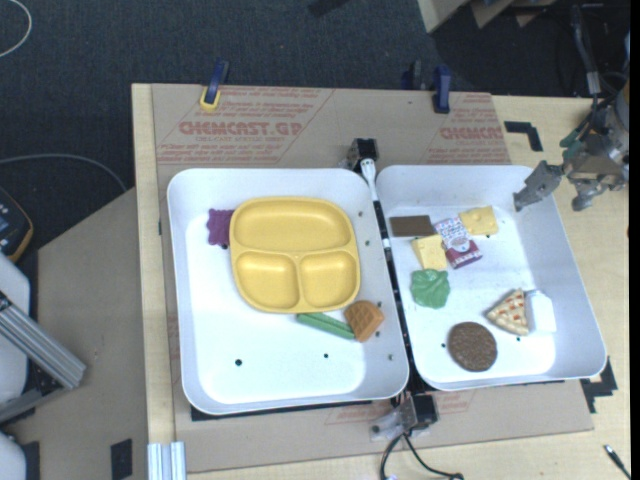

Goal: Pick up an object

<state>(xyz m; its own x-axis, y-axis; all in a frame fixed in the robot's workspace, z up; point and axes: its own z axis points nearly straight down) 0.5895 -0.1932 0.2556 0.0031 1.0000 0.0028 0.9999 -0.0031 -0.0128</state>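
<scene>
Where clamps grip, board (300, 118) lettering "CHEMCAST"

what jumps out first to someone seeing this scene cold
The big yellow divided tray fills much of the left bin, with a purple piece tucked at its left edge. The right bin holds scattered toy foods, such as a pizza slice and a brown cookie. The claw sits at that bin's upper right corner.

The gripper (562, 190) is showing grey metal fingers (532, 188) splayed from a blocky grey body, with dark cables trailing above the wrist.
</scene>
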